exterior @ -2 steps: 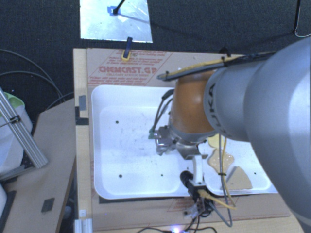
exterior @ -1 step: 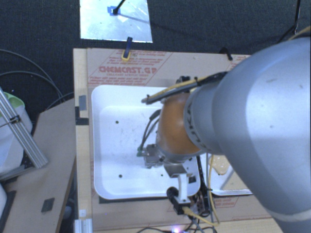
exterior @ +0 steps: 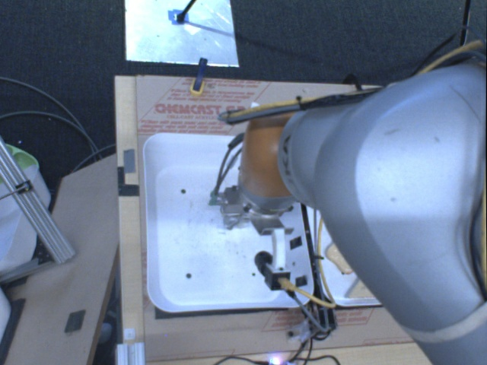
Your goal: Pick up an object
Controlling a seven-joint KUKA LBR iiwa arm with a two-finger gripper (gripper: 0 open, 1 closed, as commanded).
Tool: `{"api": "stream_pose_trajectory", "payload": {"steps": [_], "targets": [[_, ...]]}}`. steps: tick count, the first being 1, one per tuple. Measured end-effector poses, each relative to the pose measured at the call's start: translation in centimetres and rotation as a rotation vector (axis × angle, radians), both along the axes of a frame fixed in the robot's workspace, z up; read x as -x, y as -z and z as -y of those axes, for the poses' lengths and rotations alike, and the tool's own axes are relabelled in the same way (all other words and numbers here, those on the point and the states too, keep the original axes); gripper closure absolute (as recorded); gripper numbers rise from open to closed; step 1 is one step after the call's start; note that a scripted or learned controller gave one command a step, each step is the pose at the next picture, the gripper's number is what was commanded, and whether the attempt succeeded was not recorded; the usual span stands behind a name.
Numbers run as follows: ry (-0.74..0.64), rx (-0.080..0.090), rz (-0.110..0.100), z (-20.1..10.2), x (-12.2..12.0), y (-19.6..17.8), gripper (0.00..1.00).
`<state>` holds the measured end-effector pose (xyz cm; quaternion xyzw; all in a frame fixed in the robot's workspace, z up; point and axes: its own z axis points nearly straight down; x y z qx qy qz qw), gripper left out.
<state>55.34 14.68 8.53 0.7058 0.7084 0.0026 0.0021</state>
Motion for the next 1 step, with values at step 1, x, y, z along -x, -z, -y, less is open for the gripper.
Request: {"api": "stream_pose_trajectory", "payload": {"steps": [1], "targets": [[-0.003, -0.001, -0.009, -4.31, 6.99, 0.1, 1.0]]}}
